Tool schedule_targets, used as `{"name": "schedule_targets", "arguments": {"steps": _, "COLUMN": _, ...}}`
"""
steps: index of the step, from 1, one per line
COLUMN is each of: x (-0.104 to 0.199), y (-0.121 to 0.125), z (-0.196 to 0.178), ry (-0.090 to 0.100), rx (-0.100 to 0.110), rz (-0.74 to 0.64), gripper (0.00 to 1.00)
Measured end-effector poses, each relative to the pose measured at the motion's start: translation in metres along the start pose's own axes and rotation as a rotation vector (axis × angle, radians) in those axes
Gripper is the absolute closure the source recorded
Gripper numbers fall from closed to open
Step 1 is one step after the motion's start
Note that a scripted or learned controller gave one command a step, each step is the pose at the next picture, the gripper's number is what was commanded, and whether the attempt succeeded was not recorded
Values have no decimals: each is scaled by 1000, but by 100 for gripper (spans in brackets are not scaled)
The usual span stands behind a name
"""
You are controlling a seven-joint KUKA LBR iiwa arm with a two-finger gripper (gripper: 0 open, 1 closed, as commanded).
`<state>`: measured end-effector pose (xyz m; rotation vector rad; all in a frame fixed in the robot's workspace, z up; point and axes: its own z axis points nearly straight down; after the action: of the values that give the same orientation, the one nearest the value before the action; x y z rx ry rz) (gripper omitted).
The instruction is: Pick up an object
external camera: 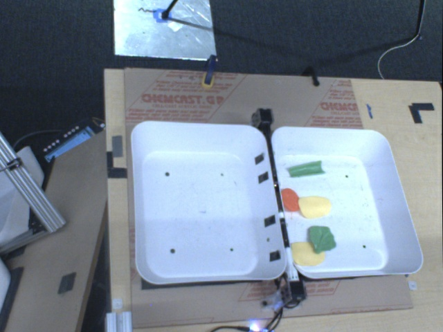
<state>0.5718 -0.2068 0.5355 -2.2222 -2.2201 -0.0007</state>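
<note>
Lying untouched in the right bin, five small candidates for the pick, all close to the centre divider between the two bins. Nearest that divider: an orange piece, just to its right and about halfway along it. Touching the orange piece on the side away from the divider: a yellow piece. Further toward the near end of the divider: a second yellow piece, almost against it, partly overlapped by a crumpled green piece on its far-from-divider side. Toward the far end of the divider and a little right of it: a long green piece, lying flat and apart from the rest.

Judged by how things lie: pick not yet made, nothing lifted, every piece resting on the bin floor. Left to do, by that reading: choosing one piece, coming down over it, closing on it, raising it clear. Probably easiest with the long green piece, being alone; harder with the touching pairs. Cannot tell how the gripper's jaws stand.

Left of the divider: the left bin, white and shallow. Beneath both: a brown board with red lettering.
</note>
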Motion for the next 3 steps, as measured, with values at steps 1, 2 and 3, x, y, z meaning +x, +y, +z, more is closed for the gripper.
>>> {"name": "schedule_targets", "arguments": {"steps": 1, "x": 0, "y": -53, "z": 0, "ry": -1, "rx": -3, "rz": 0, "gripper": 100}}
{"name": "schedule_targets", "arguments": {"steps": 2, "x": 2, "y": 51, "z": 2, "ry": -2, "rx": -4, "rz": -9, "gripper": 100}}
{"name": "schedule_targets", "arguments": {"steps": 3, "x": 0, "y": -19, "z": 18, "ry": 0, "rx": 0, "rz": 0, "gripper": 100}}
